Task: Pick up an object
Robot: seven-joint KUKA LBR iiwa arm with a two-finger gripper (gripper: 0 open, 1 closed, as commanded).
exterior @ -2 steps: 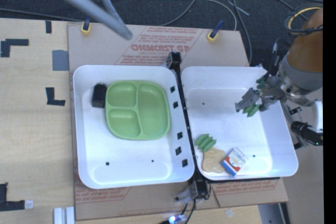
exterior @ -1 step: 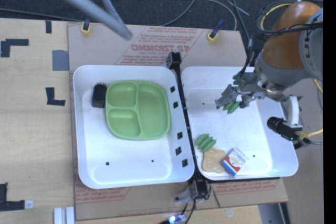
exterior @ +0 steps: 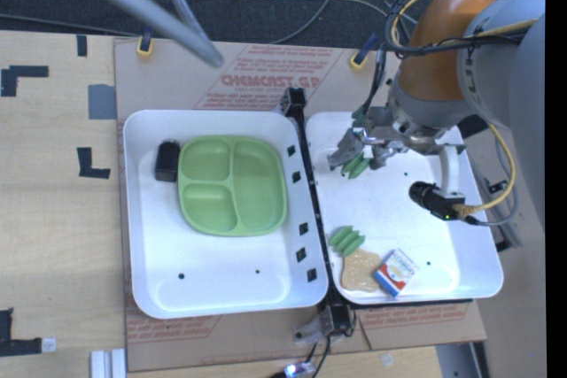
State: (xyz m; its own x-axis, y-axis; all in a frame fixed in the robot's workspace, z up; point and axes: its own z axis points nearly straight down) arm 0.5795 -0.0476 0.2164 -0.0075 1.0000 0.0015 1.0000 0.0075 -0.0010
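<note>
Now green pod between gripper fingers.

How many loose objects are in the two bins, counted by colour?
Green: 3, the divided plate, a piece in the right bin, a piece at the gripper
Black: 1, block
Tan: 1, cookie
Blue, white and red: 1, packet
Total: 6

We can make out red printing on the cardboard sheet under the bins, whose largest line seems to read "CHEMCAST GP", though the smaller lines around it are too blurred to read.
</note>
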